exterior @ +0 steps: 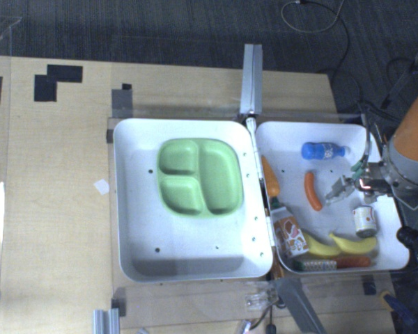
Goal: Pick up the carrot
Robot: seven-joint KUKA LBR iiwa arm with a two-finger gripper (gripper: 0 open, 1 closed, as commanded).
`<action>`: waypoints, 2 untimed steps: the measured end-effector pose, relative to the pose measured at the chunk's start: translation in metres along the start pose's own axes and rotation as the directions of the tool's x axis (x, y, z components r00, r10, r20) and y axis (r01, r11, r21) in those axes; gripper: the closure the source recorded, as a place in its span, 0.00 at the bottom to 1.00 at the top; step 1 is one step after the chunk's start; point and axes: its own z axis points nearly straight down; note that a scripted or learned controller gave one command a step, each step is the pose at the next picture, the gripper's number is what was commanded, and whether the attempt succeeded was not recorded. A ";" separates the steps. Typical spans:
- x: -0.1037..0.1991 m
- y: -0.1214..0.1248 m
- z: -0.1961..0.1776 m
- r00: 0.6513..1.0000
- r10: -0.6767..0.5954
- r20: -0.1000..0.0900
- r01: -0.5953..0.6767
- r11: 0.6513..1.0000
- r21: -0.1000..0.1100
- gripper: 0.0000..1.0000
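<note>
Nearest the lens, along the lower wall of the right-hand white bin [397, 259], lie two yellow curved bananas [338, 245], a printed snack packet [290, 234] and a thin red stick-like item [341, 262]. Above them sit a small silver can [364, 220], a short red-orange sausage-shaped piece [313, 191] and a blue plastic bottle lying on its side [324, 151].

The long orange carrot [269, 179] lies tight against that bin's left wall, running up and down the view, well apart from the end effector [340, 188].

A clean pick probably calls for travel leftward across the bin, passing over the sausage-shaped piece, then a descent with the fingers straddling the carrot's width. The wall crowds one side, so one finger would need to slip between carrot and wall; clipping the rim is a risk.

Reaching in from the right, the grey arm hangs low over the bin's right half, its orange band [414, 127] at the frame edge. Its metal fingers point left and appear slightly apart, gripping nothing.

The green three-compartment plastic tray [199, 176] rests in the left white bin [136, 186] on the pale wooden surface [49, 186].
</note>
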 end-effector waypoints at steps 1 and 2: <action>0.015 0.067 0.125 0.986 0.165 -0.001 -0.165 0.986 -0.012 0.00; 0.017 0.069 0.114 0.986 0.165 -0.005 -0.165 0.986 -0.016 1.00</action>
